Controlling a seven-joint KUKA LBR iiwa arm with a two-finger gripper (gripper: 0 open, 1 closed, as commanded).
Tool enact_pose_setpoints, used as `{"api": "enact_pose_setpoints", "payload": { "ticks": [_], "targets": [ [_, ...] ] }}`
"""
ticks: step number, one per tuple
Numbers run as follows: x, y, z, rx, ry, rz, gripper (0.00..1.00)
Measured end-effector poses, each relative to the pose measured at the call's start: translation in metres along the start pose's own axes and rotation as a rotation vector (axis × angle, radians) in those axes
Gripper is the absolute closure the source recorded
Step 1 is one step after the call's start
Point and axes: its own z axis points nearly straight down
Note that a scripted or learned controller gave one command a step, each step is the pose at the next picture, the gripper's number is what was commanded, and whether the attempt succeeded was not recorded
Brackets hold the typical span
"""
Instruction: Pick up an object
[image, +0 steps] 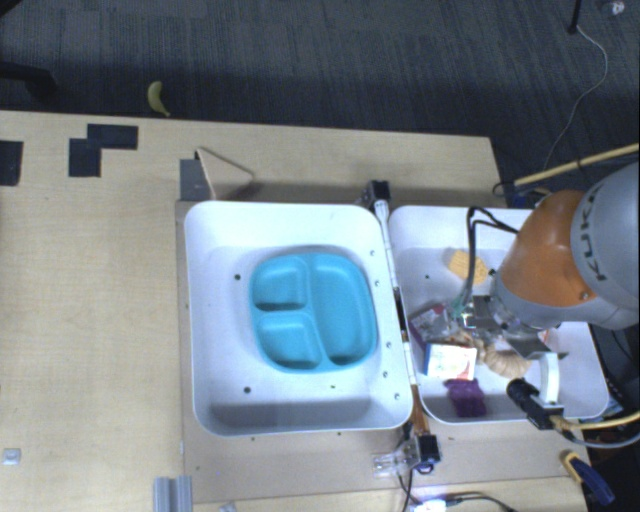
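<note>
Objects for picking: cluster in the right bin (600, 385), lower half. White box with red print (450, 359) near the bin's middle-front; purple piece (466, 397) just below it, close to the front wall. Yellow-orange item (466, 266) further back, apart from the rest. Tan, knobbly item (503, 358) just right of the white box, partly under the arm. Clear crinkled wrapper (430, 322) just above the white box.

Arm (560, 262) enters from the right, orange band over the right bin. Gripper (472, 318) low over the cluster, near the wrapper and the box; cannot tell its state, nor whether anything is grasped.

Left bin (215, 300): blue three-compartment tray (312, 310) lying flat at centre.

Bench (90, 330): black tape patches at far left, small yellow curved thing (157, 98) beyond the back edge on the dark floor.
</note>
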Motion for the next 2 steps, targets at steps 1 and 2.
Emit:
{"api": "enact_pose_setpoints", "payload": {
  "ticks": [1, 2],
  "targets": [
    [0.0016, 0.0033, -0.0128, -0.007, 0.003, -0.001, 1.00],
    [0.0013, 0.0031, -0.0126, -0.006, 0.002, -0.001, 0.00]
  ]
}}
